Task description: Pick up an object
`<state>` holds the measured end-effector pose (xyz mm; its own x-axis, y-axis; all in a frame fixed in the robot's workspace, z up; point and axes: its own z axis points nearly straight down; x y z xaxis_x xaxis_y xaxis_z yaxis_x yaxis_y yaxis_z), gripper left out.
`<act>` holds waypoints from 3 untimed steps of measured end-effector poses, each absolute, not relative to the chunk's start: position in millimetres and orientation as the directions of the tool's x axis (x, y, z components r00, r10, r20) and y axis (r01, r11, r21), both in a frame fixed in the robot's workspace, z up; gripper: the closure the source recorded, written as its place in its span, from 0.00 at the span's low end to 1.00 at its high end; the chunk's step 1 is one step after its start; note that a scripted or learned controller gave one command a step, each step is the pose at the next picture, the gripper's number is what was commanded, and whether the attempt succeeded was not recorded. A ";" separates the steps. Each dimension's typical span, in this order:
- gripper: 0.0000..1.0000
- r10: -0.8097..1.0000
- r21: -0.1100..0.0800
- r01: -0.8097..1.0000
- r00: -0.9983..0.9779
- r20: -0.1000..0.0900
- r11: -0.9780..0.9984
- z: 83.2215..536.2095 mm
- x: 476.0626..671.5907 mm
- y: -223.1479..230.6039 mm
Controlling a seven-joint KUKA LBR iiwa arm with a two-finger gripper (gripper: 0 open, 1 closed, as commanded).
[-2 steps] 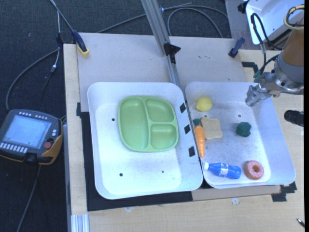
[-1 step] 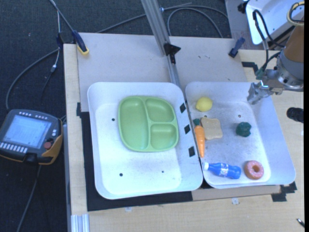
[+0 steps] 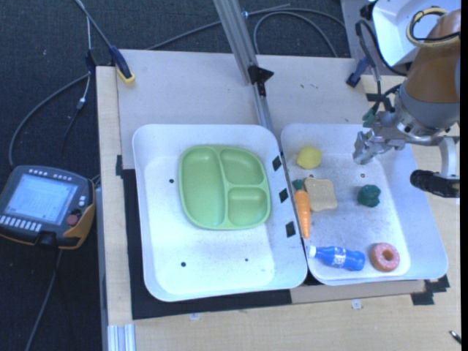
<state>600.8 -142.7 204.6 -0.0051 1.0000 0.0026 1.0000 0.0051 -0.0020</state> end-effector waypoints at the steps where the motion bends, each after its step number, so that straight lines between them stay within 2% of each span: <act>1: 1.00 1.000 -0.001 1.000 -0.006 0.003 0.006 204.9 603.5 -94.8; 2: 1.00 1.000 -0.001 1.000 -0.005 0.003 0.005 213.6 599.3 -46.2; 3: 1.00 1.000 -0.002 1.000 -0.007 0.003 0.007 225.5 585.9 10.5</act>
